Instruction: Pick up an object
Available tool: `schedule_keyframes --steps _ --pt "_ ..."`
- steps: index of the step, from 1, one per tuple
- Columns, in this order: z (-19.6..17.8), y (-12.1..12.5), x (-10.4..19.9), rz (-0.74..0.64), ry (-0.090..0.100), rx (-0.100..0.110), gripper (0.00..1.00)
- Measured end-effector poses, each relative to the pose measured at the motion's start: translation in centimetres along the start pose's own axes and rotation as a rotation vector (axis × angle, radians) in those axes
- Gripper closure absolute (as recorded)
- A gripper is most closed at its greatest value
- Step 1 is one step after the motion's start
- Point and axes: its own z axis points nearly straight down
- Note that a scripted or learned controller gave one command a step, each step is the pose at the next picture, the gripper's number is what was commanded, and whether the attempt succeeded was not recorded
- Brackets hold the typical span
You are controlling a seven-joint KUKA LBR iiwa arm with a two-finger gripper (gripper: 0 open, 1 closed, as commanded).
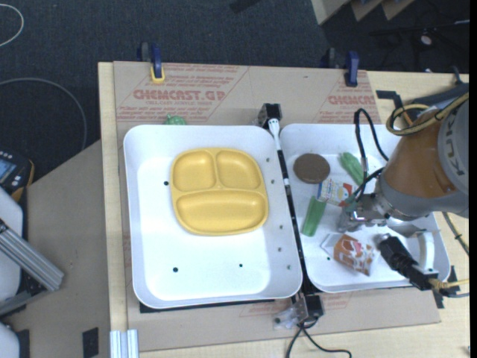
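The right bin holds several small objects. A brown round disc lies at its back. A green stick-shaped item lies near the bin's left wall, and a second green piece sits at the back. A small colourful packet rests in the middle. A red-orange snack bag lies near the front. My gripper hangs low over the bin's middle, just right of the packet and just above the snack bag. I see nothing clearly held in it.
The left bin carries a yellow divided plate. The grey arm with its orange band covers the right bin's right side. Black cables trail over the front right corner. Blue clamps hold the board at the back.
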Motion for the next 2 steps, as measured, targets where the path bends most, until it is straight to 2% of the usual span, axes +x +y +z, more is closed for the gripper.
schedule_keyframes --steps 1,2 --pt "-10.8 -2.9 7.9 -0.002 0.0 -0.009 1.0" --pt "-16.8 -2.9 13.9 -0.002 -0.001 -0.008 1.0"
